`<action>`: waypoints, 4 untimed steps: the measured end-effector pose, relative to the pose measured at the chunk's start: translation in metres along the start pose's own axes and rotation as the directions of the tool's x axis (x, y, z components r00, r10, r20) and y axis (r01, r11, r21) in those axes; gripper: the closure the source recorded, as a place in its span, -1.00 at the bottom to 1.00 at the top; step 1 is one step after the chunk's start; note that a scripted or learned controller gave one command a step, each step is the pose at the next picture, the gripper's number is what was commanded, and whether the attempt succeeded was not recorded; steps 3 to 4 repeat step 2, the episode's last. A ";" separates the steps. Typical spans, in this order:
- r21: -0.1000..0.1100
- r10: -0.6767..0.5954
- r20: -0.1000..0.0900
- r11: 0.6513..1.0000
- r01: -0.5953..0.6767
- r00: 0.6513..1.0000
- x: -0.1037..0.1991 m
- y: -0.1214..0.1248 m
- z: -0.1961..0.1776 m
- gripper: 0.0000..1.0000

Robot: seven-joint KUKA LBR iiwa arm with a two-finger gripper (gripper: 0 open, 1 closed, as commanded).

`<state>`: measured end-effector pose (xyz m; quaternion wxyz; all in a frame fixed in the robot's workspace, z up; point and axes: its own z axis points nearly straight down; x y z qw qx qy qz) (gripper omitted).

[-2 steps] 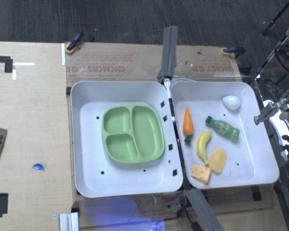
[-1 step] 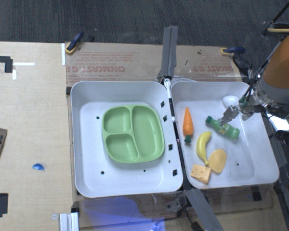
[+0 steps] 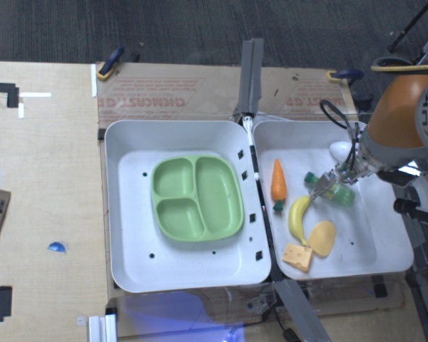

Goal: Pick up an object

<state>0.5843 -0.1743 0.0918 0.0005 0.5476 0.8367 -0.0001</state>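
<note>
Cheese wedge (image 3: 297, 256) lies at right bin's (image 3: 385, 258) front edge. My claw (image 3: 327, 184) is mid-bin over a green, clear-looking bottle (image 3: 340, 194); grip state unreadable. Likely light, slippery: take its midsection.

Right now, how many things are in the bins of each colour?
Green: 2, the divided plate and the clear green bottle
Orange: 1, the carrot
Yellow: 3, the banana, the cheese wedge and the rounded piece
Total: 6
</note>
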 end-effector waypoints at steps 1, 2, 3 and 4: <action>-0.001 0.003 0.000 1.000 -0.003 1.000 -0.001 0.000 -0.009 1.00; 0.002 0.147 0.001 0.989 -0.147 0.989 0.031 0.051 -0.194 1.00; 0.002 0.147 0.001 0.989 -0.147 0.989 0.031 0.051 -0.194 1.00; 0.002 0.147 0.001 0.989 -0.147 0.989 0.031 0.051 -0.194 1.00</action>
